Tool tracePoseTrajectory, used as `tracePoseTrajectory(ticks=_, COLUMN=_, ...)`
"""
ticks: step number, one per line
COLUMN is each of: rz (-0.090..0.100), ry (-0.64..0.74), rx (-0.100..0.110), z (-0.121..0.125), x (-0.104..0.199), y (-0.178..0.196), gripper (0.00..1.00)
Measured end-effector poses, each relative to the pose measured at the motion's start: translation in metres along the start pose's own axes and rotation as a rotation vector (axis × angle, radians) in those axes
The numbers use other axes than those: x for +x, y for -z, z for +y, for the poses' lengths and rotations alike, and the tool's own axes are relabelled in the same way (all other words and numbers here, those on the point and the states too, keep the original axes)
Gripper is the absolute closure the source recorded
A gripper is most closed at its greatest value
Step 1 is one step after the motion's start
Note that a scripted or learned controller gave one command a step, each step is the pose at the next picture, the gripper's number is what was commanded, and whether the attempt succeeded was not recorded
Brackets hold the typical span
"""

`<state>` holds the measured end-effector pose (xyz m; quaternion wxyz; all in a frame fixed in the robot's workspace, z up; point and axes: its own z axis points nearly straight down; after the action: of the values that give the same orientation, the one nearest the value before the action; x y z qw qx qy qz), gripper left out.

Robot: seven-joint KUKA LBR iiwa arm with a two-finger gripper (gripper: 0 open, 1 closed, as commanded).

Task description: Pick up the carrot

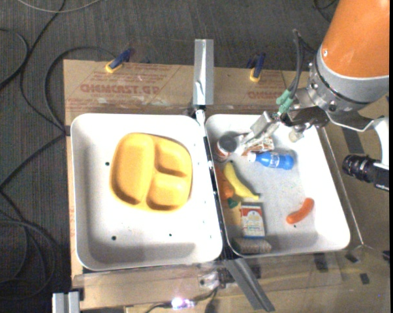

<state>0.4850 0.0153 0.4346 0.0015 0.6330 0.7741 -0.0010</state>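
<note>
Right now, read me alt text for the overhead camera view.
The gripper hovers over the right bin, near a blue bottle, banana, small carton and orange sausage. The left bin holds a yellow tray.

**What the view is keeping back**

The arm (356,38) is running off the top edge. The gripper (265,128) is showing too small to read its fingertips. The carrot (225,185) is lying partly hidden under the banana (239,181). The small box (251,219) is bearing print too blurred to read.
</note>
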Motion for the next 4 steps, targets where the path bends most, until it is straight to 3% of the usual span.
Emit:
tracePoseTrajectory(ticks=1, rz=0.000, ry=0.597, rx=-0.002, z=0.032, x=-0.003, y=0.000, gripper=0.00)
tracePoseTrajectory(ticks=2, rz=-0.001, ry=1.162, rx=-0.005, z=0.013, x=0.019, y=0.001, gripper=0.00)
tracePoseTrajectory(ticks=3, rz=-0.003, ry=1.823, rx=-0.006, z=0.007, x=0.019, y=0.001, gripper=0.00)
tracePoseTrajectory(ticks=4, rz=-0.002, ry=2.125, rx=-0.007, z=0.031, x=0.028, y=0.000, gripper=0.00)
